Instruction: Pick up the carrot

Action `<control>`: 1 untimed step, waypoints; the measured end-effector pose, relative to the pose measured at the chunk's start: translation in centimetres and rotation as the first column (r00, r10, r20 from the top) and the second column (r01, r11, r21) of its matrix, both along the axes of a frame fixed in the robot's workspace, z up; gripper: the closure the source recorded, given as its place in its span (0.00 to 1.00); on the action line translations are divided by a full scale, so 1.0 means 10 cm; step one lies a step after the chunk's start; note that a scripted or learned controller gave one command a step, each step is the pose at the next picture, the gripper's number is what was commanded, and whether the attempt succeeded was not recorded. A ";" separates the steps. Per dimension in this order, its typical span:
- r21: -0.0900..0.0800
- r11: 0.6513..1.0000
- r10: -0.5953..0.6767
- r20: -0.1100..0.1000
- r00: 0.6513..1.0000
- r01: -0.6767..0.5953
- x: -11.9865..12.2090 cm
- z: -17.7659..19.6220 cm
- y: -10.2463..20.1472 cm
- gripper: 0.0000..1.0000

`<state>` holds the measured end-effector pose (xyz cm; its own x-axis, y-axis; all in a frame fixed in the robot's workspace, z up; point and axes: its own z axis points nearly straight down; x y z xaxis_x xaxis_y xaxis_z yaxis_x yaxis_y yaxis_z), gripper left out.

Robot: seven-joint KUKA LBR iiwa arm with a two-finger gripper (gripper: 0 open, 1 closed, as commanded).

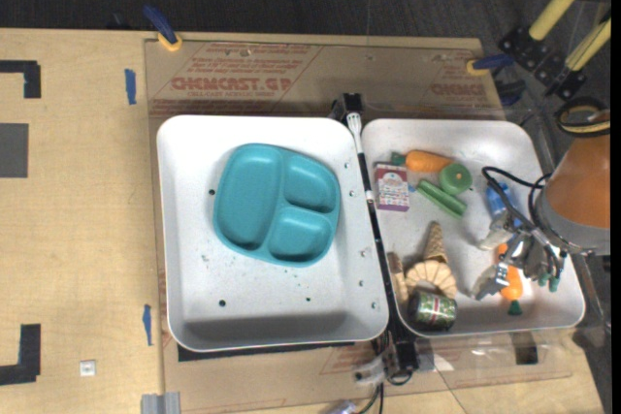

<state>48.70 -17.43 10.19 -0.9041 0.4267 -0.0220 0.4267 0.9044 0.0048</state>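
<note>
A tan wooden bench (78,238) meets dark carpet. The gripper (514,269) hangs in the right bin (466,133), its grip unreadable. The carrot (511,287) lies beneath it, green end pointing toward the camera.

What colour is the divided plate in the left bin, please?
The divided plate is teal blue; the camera view shows it clearly.

We look down at a slant from above the bench onto both shallow white plastic bins (184,208), arm entering from the right.
</note>
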 end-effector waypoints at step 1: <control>0.005 0.995 0.100 -0.011 0.995 -0.100 -0.04 -0.12 -0.07 0.00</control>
